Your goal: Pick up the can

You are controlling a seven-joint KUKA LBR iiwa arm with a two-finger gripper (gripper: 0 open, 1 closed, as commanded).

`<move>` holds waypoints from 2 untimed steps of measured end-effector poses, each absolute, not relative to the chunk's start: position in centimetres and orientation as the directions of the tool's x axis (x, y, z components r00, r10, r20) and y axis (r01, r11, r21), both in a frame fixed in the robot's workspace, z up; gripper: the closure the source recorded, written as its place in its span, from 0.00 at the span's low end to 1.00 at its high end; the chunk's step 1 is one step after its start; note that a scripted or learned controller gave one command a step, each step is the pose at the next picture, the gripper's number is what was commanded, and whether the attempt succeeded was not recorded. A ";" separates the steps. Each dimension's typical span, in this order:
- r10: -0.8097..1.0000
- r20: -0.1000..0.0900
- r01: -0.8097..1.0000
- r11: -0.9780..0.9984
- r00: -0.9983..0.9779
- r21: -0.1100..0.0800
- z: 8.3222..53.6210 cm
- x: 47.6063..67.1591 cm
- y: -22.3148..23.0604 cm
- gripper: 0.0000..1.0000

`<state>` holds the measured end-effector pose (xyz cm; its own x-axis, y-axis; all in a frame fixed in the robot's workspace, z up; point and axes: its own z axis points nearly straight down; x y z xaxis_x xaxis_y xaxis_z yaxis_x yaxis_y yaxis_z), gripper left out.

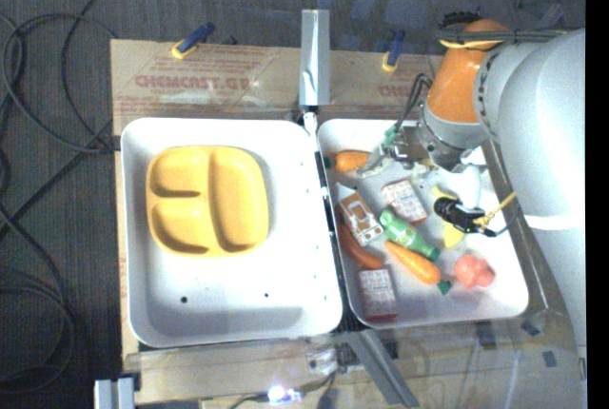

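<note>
A small can (378, 291) with a red and white label lies near the front edge of the right bin (509, 302). The gripper (398, 148) hangs over the back of that bin, under the orange wrist band, beside an orange toy (350, 160). It is well behind the can and apart from it, with a brown carton (357, 218), a green bottle (409, 234) and a carrot (414, 262) lying between them. Nothing shows held under the gripper.
The right bin also holds a small pink-and-white box (404, 200), a dark sausage (360, 251), a peach (473, 271) and a yellow piece (457, 224). A yellow divided plate (207, 198) lies in the left bin (228, 312). A metal post (314, 65) stands behind the bins.
</note>
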<state>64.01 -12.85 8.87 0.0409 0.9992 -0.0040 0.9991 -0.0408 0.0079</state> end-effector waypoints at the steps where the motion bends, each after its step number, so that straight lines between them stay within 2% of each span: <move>1: 0.984 -0.003 0.984 -0.179 0.179 -0.004 15.1 66.0 -16.5 0.00; 2: 0.985 -0.010 0.985 -0.175 0.175 -0.010 15.8 66.0 -16.5 1.00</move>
